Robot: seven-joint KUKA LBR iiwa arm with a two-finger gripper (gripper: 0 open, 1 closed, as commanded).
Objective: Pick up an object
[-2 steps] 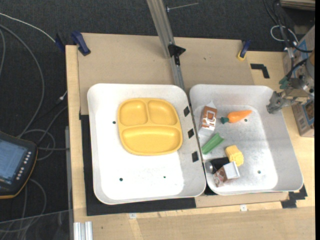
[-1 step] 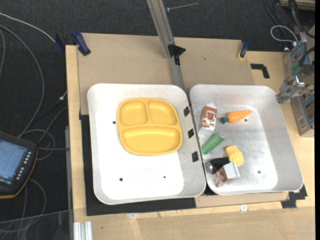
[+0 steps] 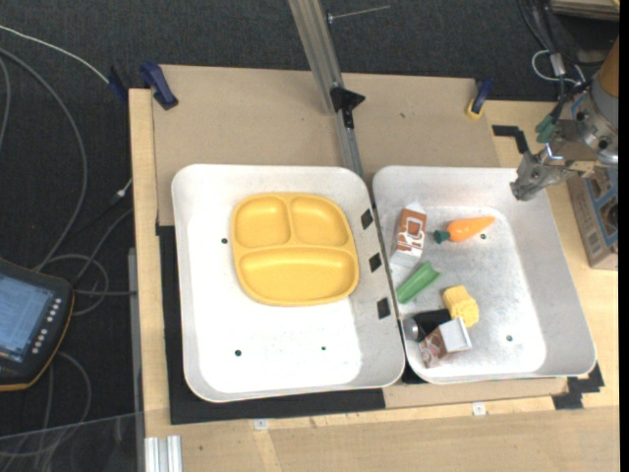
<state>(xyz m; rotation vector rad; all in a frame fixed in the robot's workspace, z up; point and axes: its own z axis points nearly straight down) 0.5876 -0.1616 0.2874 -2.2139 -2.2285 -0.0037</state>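
Viewing from above: two white bins side by side on the surface.
Left bin: holds a yellow divided plate.
Right bin: carton, carrot, green piece, corn, dark item, small box.
End effector: above the right bin's far right corner, apart from every object; finger state cannot be told.

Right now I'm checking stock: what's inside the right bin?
The right bin holds a carton, carrot, green piece, corn, and a dark item partly covered by a small box.
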